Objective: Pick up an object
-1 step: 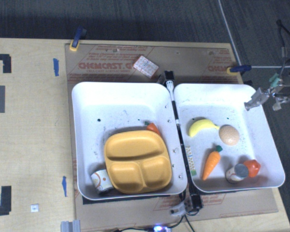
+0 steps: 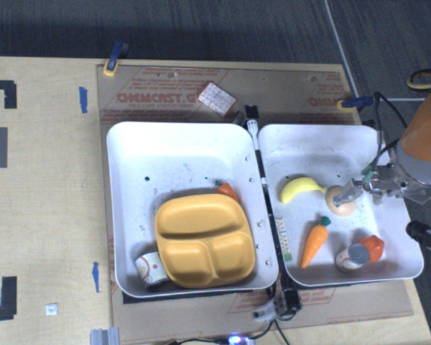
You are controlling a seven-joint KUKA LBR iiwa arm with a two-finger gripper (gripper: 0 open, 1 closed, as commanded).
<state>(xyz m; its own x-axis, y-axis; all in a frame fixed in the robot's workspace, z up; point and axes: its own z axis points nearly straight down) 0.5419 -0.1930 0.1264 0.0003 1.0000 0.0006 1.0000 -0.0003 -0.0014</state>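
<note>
My gripper (image 2: 356, 187) reaches into the right bin (image 2: 323, 141) from the right and sits right at a small beige round object (image 2: 340, 203), touching or just above it. A yellow banana (image 2: 300, 188) lies to its left. An orange carrot with a green top (image 2: 314, 242) lies below the banana. Near the bin's front right corner rests an orange and grey toy (image 2: 360, 251). The view does not show whether anything is held.
The left bin (image 2: 165, 146) holds a large yellow divided tray (image 2: 203, 239), a small patterned cup (image 2: 150, 267) at its front left and a small orange piece (image 2: 226, 190) behind the tray. A black divider (image 2: 262, 185) runs between the bins. A card (image 2: 216, 98) lies behind them.
</note>
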